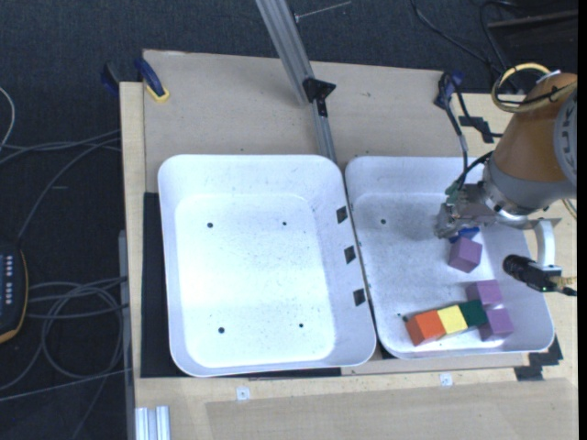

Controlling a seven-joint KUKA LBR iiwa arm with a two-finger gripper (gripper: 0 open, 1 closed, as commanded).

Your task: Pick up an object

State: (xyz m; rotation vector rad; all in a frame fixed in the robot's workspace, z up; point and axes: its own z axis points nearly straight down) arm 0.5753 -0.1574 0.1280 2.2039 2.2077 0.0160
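Note:
The arm reaches over the right bin [394,246], with its orange band above the wrist. My gripper [457,227] hangs over the bin's upper middle. A purple cube [465,254] sits right under the gripper tip, touching or almost touching it. I cannot tell whether the cube rests on the bin floor or is lifted. Near the bin's front right lie a bar of orange, yellow and green blocks [447,322] and two more purple blocks [484,291] [499,321].
The left bin [183,246] stands beside the right one, joined by small black clips [349,254]. A slanted metal bar [293,53] runs over the bench at the back. Cables hang near the arm on the right.

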